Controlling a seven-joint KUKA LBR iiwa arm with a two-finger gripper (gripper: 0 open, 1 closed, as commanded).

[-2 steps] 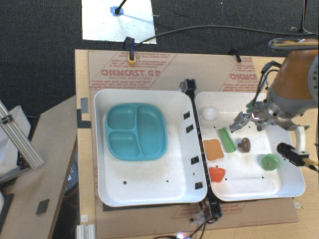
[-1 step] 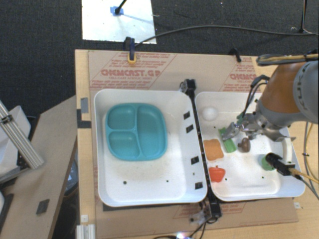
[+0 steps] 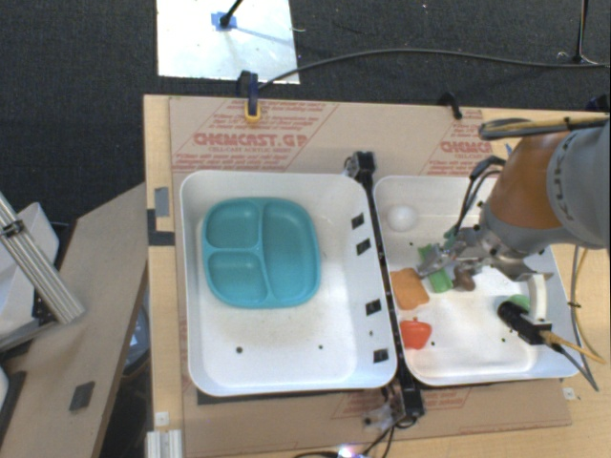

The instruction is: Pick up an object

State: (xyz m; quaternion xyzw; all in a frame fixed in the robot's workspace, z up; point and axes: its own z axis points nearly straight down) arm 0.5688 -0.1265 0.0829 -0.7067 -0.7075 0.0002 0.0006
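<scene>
Reaching low into the right bin (image 3: 458, 375), your gripper (image 3: 441, 259) hovers over a green piece (image 3: 439, 281) beside the orange piece (image 3: 410, 289); whether it's clamped, you cannot tell.

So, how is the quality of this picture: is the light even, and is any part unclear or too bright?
Camera view: light is soft and even, with faint shadows inside the white bins; the white ball nearly washes out against the right bin; the teal plate is sharp; the end effector and the small objects around it are slightly soft and hard to separate.
</scene>
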